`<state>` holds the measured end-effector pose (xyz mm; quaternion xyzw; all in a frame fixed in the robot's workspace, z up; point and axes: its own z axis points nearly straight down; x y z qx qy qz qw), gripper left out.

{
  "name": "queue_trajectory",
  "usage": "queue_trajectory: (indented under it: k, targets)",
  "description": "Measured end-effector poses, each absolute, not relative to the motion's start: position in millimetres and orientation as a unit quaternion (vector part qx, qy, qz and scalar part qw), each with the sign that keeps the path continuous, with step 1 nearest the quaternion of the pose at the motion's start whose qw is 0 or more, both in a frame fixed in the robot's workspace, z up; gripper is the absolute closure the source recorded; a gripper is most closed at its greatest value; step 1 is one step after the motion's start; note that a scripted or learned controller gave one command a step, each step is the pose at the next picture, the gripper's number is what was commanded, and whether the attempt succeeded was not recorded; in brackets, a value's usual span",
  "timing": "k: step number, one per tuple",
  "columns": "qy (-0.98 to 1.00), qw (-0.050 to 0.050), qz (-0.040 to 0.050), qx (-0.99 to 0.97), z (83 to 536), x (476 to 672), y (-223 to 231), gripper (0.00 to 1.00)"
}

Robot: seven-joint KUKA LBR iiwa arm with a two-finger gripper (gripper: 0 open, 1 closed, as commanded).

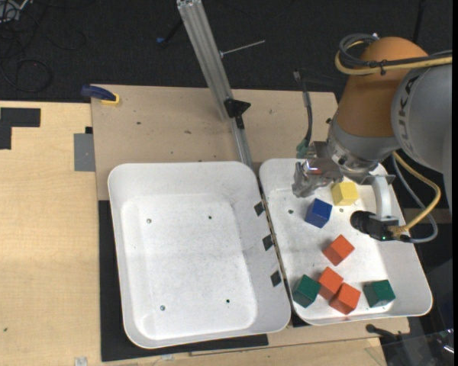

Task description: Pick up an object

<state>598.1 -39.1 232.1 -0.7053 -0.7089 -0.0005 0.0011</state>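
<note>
1. The grey arm (412, 105) with its orange band enters from the upper right of the frame and bends down over the right bin (286, 178), which sits in the lower right
2. The gripper (311, 175) hangs over the upper left part of that bin, near its back rim; whether it is open or closed cannot be told from this angle, and no object shows inside it
3. A blue cube (317, 213) lies just below the gripper in the frame, close to it but apart
4. A yellow cube (345, 193) lies just to the right of the gripper, partly tucked under the wrist
5. An orange-red cube (339, 249) rests near the bin's middle, lower right of the blue cube
6. Along the lower edge of the bin lies a cluster: a dark green cube (306, 290) at the left, touching an orange-red cube (330, 280), which touches another orange-red cube (346, 298) below and to its right
7. A second dark green cube (378, 293) sits apart at the lower right of the bin
8. The left bin (137, 181) fills the lower centre of the frame
9. An aluminium rail (210, 59) slants from the top centre down toward the gap between the bins
</note>
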Motion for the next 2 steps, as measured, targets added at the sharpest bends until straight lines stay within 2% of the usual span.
queue_trajectory:
  k: [1, 2]
  targets:
    - [-0.708, 0.001, 0.0002, -0.706, 221.0, 617.0, 8.7, 1.00]
    - [-0.708, 0.001, -0.0002, -0.706, 230.1, 623.2, 60.1, 1.00]
